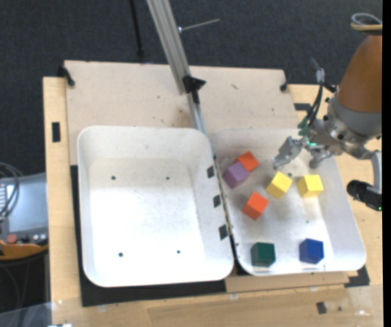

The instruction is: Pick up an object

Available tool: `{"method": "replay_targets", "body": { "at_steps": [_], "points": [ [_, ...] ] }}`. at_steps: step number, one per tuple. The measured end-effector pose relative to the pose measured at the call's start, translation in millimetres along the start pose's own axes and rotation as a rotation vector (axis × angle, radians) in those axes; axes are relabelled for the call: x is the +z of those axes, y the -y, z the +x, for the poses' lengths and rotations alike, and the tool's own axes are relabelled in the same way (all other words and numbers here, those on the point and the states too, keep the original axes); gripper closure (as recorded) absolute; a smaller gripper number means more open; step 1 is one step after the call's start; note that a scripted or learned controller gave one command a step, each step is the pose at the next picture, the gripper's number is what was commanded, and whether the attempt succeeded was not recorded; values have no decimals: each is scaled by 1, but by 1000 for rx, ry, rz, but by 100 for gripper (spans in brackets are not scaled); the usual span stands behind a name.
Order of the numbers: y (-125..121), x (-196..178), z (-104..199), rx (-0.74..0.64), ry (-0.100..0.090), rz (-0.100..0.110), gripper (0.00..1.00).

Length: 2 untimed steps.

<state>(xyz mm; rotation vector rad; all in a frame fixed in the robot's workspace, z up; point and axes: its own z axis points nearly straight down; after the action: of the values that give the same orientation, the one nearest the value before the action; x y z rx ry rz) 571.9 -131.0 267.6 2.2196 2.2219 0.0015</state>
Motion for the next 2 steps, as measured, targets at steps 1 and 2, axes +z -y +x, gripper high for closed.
{"method": "replay_targets", "body": {
  "at_steps": [1,2],
  "points": [
    [9,57,1,2,1,5,0],
    [12,99,3,4,1,6,0]
  ]
}}
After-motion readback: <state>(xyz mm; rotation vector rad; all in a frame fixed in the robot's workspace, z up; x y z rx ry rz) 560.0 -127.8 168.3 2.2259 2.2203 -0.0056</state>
